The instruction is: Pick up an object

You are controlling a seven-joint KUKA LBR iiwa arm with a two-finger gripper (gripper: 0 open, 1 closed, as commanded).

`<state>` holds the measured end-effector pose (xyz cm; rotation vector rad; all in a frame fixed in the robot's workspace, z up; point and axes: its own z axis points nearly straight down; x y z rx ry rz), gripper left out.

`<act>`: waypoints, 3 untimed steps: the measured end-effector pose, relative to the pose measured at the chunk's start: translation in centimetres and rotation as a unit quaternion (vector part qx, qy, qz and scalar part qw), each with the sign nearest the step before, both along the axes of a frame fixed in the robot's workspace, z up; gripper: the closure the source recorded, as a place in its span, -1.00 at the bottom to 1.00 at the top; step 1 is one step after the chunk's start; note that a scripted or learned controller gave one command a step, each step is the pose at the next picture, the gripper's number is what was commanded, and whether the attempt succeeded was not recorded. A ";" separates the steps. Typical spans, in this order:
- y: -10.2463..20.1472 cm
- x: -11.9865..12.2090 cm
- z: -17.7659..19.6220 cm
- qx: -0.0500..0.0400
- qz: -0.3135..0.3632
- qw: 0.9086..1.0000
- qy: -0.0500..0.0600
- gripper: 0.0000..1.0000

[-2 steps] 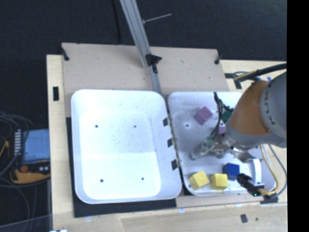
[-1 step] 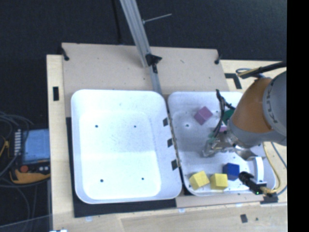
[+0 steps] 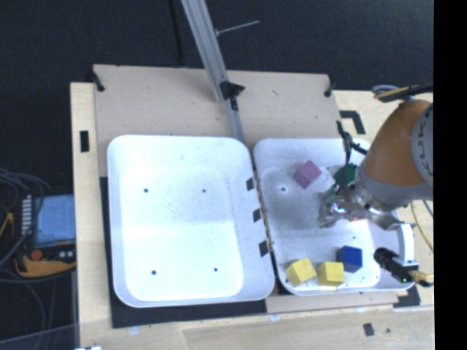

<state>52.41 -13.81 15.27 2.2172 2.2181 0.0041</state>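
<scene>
Gripper (image 3: 333, 214) centre-right, grip state not discernible; purple block (image 3: 307, 173) up-left, blue cube (image 3: 350, 258) below.

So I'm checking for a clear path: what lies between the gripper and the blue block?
In the camera view, only bare white bin floor lies between the gripper and the blue block.

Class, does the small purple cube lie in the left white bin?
No, the small purple cube lies in the right white bin, near its far edge.
</scene>
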 end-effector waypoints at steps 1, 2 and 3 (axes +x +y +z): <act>-0.3 -0.3 4.5 0.000 0.001 1.000 0.000 1.00; -0.5 -0.1 9.7 0.000 0.001 1.000 -0.001 1.00; 4.7 0.3 8.5 0.001 0.003 1.000 0.002 1.00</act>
